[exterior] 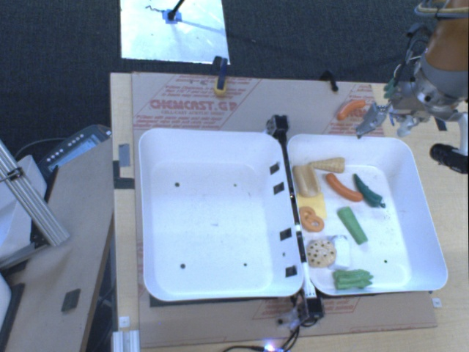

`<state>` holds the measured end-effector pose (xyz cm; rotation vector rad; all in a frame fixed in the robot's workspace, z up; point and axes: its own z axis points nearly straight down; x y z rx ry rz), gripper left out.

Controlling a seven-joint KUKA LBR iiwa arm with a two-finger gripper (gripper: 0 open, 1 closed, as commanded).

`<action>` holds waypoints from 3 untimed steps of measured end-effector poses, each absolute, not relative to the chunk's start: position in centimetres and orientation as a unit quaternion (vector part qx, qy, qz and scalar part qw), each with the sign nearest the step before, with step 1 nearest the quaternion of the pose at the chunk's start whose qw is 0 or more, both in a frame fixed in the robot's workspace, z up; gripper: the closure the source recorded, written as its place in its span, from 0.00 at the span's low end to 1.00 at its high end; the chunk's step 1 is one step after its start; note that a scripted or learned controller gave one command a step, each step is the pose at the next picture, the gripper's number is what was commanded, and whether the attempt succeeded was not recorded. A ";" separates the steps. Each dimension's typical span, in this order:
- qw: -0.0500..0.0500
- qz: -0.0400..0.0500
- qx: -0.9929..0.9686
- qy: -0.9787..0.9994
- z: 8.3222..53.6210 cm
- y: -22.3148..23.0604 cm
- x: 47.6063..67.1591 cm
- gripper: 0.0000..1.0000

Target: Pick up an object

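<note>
Toys sit in the right bin (421, 196): orange sausage (343, 188), green pepper (352, 277), cookie (320, 253). Hand (386, 123) hovers over its far edge, fingers spread, holding nothing.

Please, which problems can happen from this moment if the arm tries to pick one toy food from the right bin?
The claw hangs above the far rim of the right bin, so coming straight down it may hit the rim. The foods lie close: the pretzel touches the yellow slab, so a grasp there could push the slab or lift both.
</note>
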<state>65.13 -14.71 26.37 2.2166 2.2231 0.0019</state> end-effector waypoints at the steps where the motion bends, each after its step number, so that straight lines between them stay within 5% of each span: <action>1: -0.005 -0.003 0.706 0.708 13.0 -12.7 63.2 0.00; 2: -0.003 -0.001 0.707 0.707 8.2 -9.4 57.1 0.00; 3: -0.001 0.000 0.705 0.709 8.5 -8.7 62.5 0.00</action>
